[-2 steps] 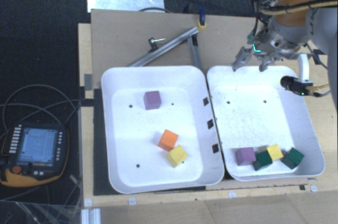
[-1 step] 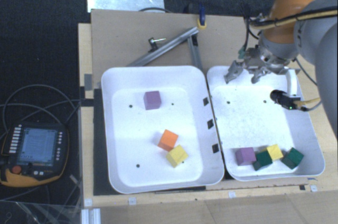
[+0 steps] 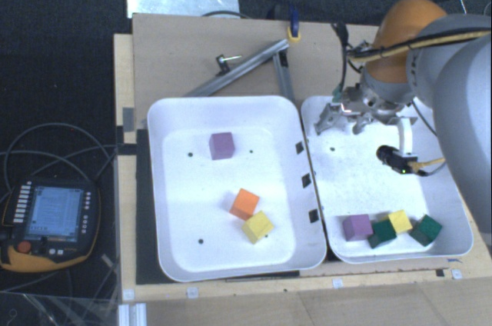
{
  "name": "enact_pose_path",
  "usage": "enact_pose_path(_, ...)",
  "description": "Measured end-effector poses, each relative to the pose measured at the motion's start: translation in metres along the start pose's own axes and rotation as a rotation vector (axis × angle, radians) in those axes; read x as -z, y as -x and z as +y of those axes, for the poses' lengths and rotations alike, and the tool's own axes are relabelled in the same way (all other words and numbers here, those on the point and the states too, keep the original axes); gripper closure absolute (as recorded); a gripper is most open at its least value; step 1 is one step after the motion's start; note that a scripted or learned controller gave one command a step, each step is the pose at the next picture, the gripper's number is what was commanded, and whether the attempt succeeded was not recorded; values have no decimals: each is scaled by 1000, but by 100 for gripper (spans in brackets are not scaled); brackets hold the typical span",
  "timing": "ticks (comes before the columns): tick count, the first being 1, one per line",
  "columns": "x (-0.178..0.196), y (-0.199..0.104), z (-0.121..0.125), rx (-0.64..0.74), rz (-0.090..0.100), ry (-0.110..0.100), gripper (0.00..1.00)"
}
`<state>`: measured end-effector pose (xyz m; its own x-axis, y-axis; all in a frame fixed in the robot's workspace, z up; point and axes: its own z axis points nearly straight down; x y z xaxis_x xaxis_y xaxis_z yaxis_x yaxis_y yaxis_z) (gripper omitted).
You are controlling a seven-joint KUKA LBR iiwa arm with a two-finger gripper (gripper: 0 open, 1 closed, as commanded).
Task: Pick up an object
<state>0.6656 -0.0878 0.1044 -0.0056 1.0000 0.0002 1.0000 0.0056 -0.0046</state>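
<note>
- Because the job is only to lift some object, the blocks lie loose and apart in two shallow white bins, where a descent from above can reach them; none is stacked on another.
- On the floor at far left, off the bench (image 3: pixel 223 55), sits a teach pendant (image 3: pixel 50 221) with its cable looped behind it, out of the arm's way.
- The left bin (image 3: pixel 165 163) holds three blocks: a purple block (image 3: pixel 221 145) alone towards the far side, and an orange block (image 3: pixel 244 203) touching a yellow block (image 3: pixel 258 227) nearer the front. I judge the lone purple one the easiest to take, since nothing crowds its sides.
- The right bin (image 3: pixel 453 236) keeps its four blocks bunched along the near wall: a small purple block (image 3: pixel 357 226), a dark green block (image 3: pixel 381 233), a small yellow block (image 3: pixel 400 221) and a second green block (image 3: pixel 426 229), each close beside or touching its neighbour. That crowding would likely hinder a clean grasp.
- The gripper (image 3: pixel 358 119) hangs over the far end of the right bin, well apart from that row and with nothing between its fingers; whether they stand open or closed I cannot tell from this angle.
- The arm (image 3: pixel 453 78) comes in from the right, its orange band raised above the wrist and the wrist pointing down into the bin.
</note>
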Motion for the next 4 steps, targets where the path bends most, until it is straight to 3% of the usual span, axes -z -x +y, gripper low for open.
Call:
enact_pose_path(1,-14,0,1,0,-1,4,0)
enact_pose_path(2,-1,0,2,2,-1,9,100)
enact_pose_path(4,99,12,-4,-3,-2,13,100)
